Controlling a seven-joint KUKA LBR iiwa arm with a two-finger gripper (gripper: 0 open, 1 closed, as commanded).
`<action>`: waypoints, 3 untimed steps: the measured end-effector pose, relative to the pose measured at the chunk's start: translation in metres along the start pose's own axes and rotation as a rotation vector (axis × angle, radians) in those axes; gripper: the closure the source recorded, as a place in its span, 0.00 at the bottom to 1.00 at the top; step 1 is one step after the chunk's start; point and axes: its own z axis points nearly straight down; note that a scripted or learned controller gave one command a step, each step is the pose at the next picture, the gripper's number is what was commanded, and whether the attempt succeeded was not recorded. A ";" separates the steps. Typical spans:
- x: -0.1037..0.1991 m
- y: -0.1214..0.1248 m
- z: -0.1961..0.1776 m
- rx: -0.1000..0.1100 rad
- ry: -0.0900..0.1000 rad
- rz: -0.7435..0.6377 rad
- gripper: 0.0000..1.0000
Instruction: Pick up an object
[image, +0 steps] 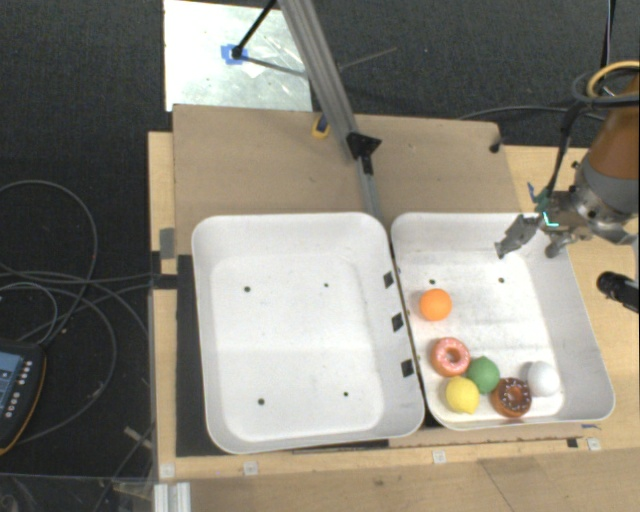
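Observation:
The right bin (470, 270) holds several small toys. An orange ball (435, 304) lies near its middle left. Along the near edge sit a pink frosted donut (450, 355), a green ball (484, 373), a yellow lemon (462, 395), a chocolate donut (513, 397) and a white ball (543, 378). My gripper (533, 240) hangs over the far right corner of this bin, well above and behind the toys. Its two fingers are spread apart with nothing between them.
The left bin (300, 330) stands beside the right one, joined by black clips at the shared wall. A grey pole (335, 85) slants across the brown board behind the bins. Cables lie on the dark floor at left.

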 end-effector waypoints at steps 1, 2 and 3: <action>0.000 0.001 -0.002 -0.003 -0.002 -0.002 0.00; 0.004 -0.003 0.060 0.001 0.000 0.001 0.00; 0.004 -0.003 0.112 0.001 0.000 0.001 0.00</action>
